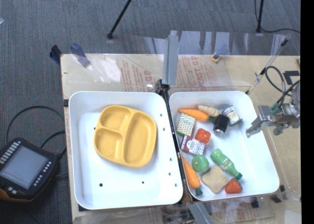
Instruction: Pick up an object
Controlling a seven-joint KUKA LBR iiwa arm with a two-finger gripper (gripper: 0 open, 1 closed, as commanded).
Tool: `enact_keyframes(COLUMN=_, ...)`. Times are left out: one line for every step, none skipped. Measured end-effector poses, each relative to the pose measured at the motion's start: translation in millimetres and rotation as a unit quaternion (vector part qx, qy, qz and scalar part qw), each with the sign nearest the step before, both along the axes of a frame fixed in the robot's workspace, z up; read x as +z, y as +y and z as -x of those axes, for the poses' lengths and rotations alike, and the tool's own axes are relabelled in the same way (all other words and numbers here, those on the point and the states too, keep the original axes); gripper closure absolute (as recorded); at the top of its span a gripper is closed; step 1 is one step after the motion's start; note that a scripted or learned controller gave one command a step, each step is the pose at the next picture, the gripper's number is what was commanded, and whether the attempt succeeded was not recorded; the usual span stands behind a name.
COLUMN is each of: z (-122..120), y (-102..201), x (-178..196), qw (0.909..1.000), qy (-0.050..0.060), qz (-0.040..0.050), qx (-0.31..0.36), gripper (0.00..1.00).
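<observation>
Nearest the camera, along the front of the right bin (267,166), lie a slice of toast (215,179), a red strawberry (234,186) touching its right side, and an orange carrot (191,173) slanting along the left wall; just behind them sit a green apple (199,163) and a green bottle (225,163) tilted toward the front right corner; further back come a red-and-white carton (193,146), a red pepper (202,135), a patterned box (186,124), a second carrot (194,114) lying crosswise, a pale bread stick (208,110), a dark can (221,124) and a small tin (232,116) near the rear wall; all these crowd the bin's left and middle, the right part being bare white. Left bin (81,169) carries a yellow divided plate (125,135), set toward its rear and centre. Gripper (255,128) hangs at the right bin's right rim, apart from every object, with nothing between its fingers; whether they stand open or closed I cannot tell. Beside the bench on the floor, a teach pendant (23,167) rests at far left.
</observation>
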State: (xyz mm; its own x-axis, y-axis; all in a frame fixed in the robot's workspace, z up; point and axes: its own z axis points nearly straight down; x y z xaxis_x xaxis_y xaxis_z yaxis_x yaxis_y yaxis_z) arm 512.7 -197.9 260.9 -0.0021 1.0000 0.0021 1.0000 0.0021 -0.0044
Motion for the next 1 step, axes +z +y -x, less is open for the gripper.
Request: enact_keyframes(z=-46.3, y=38.0, x=-159.0, qw=0.9967, qy=0.007, qz=-0.0032, qx=0.081, gripper=0.00)
